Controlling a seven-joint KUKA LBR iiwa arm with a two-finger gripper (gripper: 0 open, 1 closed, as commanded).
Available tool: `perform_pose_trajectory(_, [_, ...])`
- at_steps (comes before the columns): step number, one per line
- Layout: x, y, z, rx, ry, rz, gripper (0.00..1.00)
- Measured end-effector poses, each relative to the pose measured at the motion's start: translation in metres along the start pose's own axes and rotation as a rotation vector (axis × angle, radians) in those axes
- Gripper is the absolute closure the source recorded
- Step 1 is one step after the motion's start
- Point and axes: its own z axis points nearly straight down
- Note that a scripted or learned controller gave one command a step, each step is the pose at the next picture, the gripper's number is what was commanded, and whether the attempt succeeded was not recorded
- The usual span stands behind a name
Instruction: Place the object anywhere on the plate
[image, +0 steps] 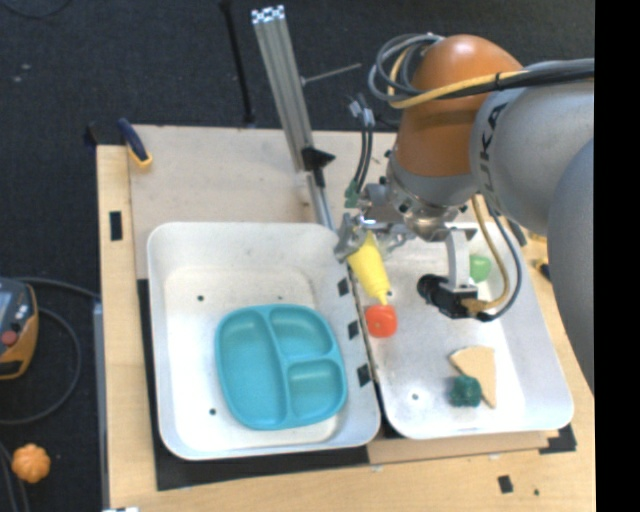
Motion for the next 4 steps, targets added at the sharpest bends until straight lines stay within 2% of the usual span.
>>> perform_pose_trajectory(2, [0.103,-0.013,0.020,0.003,-0.001,0.001,1.00])
perform_pose_trajectory(3, [0.095,-0.016,0.014,0.002,-0.001,0.007,1.00])
perform_pose_trajectory(4, [0.095,-0.016,0.014,0.002,-0.001,0.007,0.00])
